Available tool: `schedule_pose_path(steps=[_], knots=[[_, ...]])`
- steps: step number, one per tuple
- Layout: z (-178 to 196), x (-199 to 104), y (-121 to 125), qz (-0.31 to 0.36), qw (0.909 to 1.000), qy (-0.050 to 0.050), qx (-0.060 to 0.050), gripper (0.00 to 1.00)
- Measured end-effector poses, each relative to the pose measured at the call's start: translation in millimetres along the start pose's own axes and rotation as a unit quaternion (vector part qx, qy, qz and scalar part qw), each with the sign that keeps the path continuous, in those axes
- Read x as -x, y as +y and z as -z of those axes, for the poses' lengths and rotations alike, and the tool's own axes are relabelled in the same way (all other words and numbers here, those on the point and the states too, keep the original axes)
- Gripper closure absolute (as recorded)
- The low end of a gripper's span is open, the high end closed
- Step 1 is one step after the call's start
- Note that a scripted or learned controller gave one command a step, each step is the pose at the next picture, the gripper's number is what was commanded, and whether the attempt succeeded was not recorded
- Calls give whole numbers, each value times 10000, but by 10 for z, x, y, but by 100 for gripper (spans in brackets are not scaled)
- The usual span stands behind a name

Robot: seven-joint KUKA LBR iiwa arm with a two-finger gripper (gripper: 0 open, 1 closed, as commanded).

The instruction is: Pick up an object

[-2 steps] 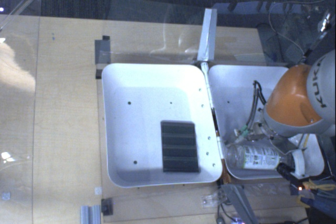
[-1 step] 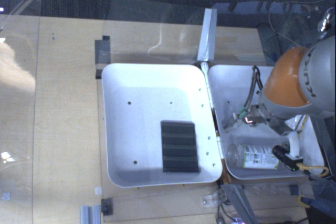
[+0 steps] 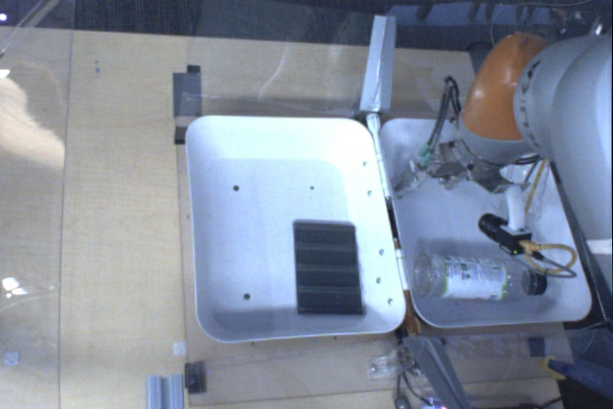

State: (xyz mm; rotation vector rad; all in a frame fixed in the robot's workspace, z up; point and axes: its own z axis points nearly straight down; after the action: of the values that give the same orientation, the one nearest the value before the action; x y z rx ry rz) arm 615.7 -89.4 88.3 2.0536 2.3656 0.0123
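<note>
The pincer (image 3: 428, 170) hangs over the far part of the right bin (image 3: 421, 235), near the wall shared with the left bin (image 3: 220, 206); whether it is open or closed cannot be told, and nothing is seen gripped. A clear bottle (image 3: 465, 277) with a dark cap lies on its side nearer the camera than the pincer, well apart. A black ribbed block (image 3: 328, 268) lies in the left bin, across the wall.
</note>
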Motion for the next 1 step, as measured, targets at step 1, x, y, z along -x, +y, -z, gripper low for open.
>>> schedule_pose_path(steps=[1], knots=[[130,-13,30,36,10000,-6,39,100]])
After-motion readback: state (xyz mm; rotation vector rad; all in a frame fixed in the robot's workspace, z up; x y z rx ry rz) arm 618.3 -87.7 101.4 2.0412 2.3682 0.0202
